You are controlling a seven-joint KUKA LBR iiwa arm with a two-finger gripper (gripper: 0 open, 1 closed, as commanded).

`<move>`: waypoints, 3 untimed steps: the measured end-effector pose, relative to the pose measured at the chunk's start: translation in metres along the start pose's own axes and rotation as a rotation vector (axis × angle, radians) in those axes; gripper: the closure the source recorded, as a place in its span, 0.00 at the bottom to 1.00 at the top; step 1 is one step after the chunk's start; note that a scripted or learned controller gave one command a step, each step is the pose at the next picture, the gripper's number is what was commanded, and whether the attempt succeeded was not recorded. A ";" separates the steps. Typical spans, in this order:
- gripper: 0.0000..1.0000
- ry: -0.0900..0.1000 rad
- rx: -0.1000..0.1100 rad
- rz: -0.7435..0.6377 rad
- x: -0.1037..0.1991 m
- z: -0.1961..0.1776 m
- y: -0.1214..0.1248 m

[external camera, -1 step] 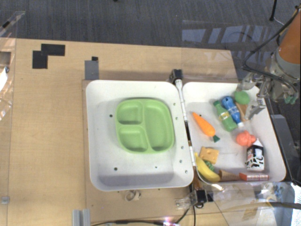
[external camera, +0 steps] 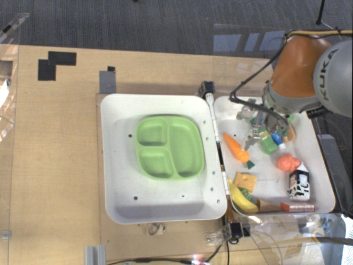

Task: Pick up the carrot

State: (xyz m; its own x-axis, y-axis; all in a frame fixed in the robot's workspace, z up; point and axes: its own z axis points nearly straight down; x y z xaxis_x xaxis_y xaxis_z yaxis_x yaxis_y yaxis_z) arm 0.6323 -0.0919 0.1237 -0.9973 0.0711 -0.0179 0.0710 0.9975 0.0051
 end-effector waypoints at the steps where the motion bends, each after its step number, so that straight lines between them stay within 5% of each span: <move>1: 0.00 0.002 0.004 -0.051 0.027 0.034 0.007; 2: 0.00 0.004 0.006 0.376 -0.010 0.036 -0.007; 3: 0.00 0.013 0.010 0.583 -0.021 0.037 0.009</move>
